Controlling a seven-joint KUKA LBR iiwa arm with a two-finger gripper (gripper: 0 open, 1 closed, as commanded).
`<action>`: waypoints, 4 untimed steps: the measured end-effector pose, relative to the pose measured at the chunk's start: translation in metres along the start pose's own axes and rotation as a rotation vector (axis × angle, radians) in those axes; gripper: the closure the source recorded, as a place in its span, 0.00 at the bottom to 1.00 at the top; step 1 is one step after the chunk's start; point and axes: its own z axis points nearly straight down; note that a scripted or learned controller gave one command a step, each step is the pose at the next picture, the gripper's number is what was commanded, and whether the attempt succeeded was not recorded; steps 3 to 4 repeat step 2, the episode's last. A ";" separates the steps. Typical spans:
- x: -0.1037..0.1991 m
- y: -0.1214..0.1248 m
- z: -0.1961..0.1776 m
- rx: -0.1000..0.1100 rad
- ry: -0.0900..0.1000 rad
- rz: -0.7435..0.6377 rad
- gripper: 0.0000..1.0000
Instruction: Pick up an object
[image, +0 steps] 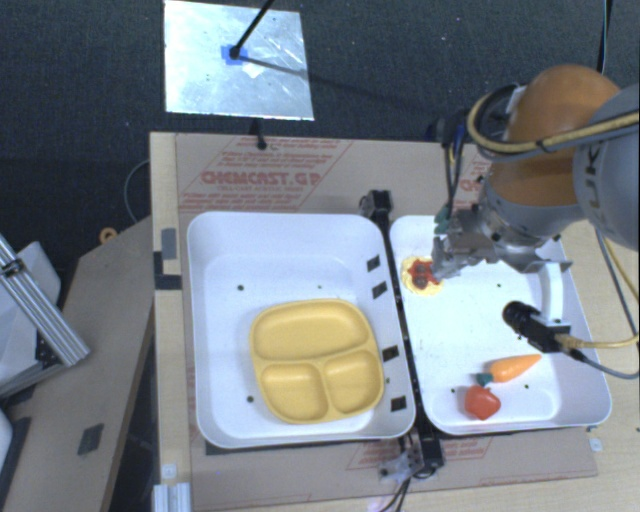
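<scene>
White shallow plastic bins: two, side by side, the left bin (215, 300) and the right bin (585, 385).
Yellow three-compartment plastic tray (315, 358): one, in the left bin.
Orange toy carrot with a green top (512, 368): one, near side of the right bin.
Red rounded toy (481, 402): one, just near of the carrot.
Small red-and-yellow object (419, 274): one, far left of the right bin.
Silvery square sheet (237, 60): one, far beyond the bins.
</scene>
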 end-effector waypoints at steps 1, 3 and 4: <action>0.059 -0.015 0.014 0.002 0.000 0.000 1.00; 0.112 -0.034 0.012 0.002 0.001 -0.001 1.00; 0.112 -0.034 0.012 0.002 0.001 -0.001 1.00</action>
